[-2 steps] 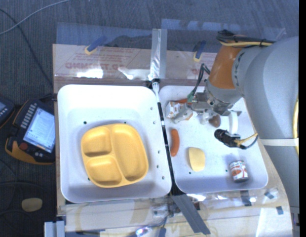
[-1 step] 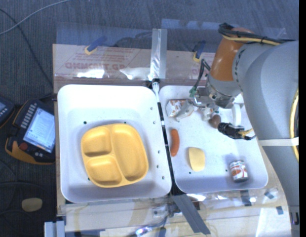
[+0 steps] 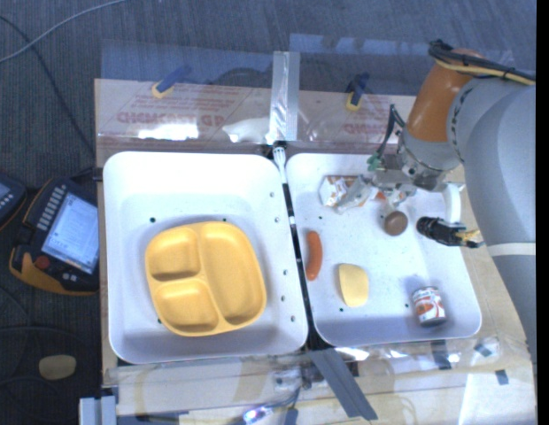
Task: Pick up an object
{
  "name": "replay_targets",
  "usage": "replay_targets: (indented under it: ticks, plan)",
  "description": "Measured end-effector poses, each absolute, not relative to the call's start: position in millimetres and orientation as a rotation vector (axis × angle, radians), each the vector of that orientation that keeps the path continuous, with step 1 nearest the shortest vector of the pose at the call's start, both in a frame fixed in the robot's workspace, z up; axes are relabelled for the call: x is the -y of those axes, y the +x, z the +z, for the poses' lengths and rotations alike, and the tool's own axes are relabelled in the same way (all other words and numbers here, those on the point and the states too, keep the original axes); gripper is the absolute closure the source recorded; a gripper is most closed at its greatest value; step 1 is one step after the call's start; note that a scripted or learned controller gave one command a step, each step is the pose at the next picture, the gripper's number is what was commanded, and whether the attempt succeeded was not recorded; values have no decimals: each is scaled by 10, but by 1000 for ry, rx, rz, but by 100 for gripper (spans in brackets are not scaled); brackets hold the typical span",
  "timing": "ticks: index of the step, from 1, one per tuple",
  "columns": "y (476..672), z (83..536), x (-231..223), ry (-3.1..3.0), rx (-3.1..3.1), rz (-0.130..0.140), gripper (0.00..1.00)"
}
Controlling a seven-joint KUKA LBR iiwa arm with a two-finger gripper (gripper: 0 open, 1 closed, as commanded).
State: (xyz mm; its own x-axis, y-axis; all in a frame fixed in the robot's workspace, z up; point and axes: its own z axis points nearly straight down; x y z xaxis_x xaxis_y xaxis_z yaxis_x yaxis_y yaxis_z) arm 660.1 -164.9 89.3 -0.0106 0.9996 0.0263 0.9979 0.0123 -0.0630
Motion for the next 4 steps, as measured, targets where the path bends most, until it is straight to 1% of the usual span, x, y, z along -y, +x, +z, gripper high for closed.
replay_targets:
  ticks: [1, 2, 3, 4]
  plan:
    - [6579, 962, 1653, -2160, 2189, 58, 100]
    - [6585, 967, 1657, -2162, 2191, 56, 0]
    - [6576, 1053, 1648, -2158, 2190, 65, 100]
    - [6688, 2105, 1191, -2018, 2412, 3, 100]
